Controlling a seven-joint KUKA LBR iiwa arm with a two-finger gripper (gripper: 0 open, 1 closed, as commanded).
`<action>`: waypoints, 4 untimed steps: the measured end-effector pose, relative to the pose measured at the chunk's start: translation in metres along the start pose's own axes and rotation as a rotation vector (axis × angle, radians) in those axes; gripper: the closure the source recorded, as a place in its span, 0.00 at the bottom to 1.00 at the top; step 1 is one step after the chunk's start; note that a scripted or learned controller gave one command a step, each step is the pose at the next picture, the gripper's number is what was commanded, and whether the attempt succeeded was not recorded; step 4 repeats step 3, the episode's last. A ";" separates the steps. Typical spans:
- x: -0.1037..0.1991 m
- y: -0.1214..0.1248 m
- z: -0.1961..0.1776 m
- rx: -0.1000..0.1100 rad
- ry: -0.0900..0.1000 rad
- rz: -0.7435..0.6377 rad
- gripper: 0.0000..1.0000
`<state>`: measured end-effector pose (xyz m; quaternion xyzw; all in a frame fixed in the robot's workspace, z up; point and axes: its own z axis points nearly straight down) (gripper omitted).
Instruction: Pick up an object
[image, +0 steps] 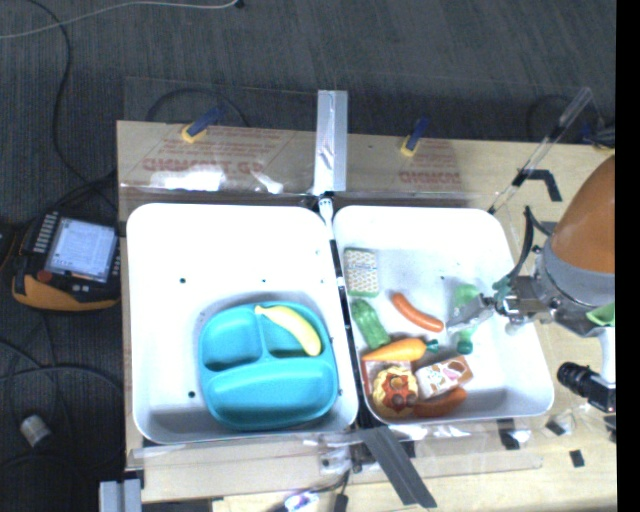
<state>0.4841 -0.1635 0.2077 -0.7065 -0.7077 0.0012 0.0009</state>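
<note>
The right bin (420, 225) holds several toy foods: a red sausage (416, 312), an orange carrot (395, 350), a green cucumber (369, 322), a pizza slice (392, 386), a small printed box (443, 377) and a pale grater-like piece (361, 271). My gripper (497, 303) hangs low over the right side of this bin, just right of a small green piece (465, 295). Nothing is visibly held in it. The arm's orange band (590, 225) rises at the right edge.
The left bin (180, 250) carries a blue divided plate (265, 365) with a yellow banana (293, 328) in its upper compartment. A metal divider (331, 140) stands between the bins at the back. A handheld device (75, 255) lies off the bench to the left.
</note>
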 end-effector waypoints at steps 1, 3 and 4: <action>-0.042 0.032 0.112 -0.005 0.005 0.074 0.00; -0.001 0.084 0.002 0.000 -0.002 0.202 1.00; -0.001 0.084 0.002 0.000 -0.002 0.202 1.00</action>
